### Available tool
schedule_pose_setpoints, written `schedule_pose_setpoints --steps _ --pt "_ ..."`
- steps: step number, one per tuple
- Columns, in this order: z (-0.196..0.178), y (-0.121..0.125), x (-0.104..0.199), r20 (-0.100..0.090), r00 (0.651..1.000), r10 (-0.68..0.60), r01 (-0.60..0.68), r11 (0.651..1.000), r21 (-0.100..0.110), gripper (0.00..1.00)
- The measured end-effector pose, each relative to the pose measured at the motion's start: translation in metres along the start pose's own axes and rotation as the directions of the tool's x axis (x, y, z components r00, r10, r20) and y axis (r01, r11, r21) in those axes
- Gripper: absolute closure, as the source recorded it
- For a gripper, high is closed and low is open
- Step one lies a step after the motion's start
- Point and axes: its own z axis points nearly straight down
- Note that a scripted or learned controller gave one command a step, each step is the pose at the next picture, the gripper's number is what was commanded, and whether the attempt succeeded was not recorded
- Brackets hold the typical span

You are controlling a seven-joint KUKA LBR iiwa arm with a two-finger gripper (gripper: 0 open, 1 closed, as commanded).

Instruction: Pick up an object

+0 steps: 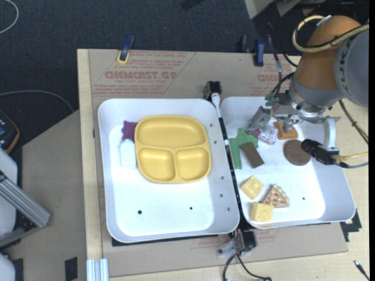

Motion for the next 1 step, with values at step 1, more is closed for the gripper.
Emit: schedule_pose_setpoints --steps 1 --pt "0.0628 0.0001 -0.0011 0.000 1.000 -0.001 0.001 1.000 -0.003 0.00"
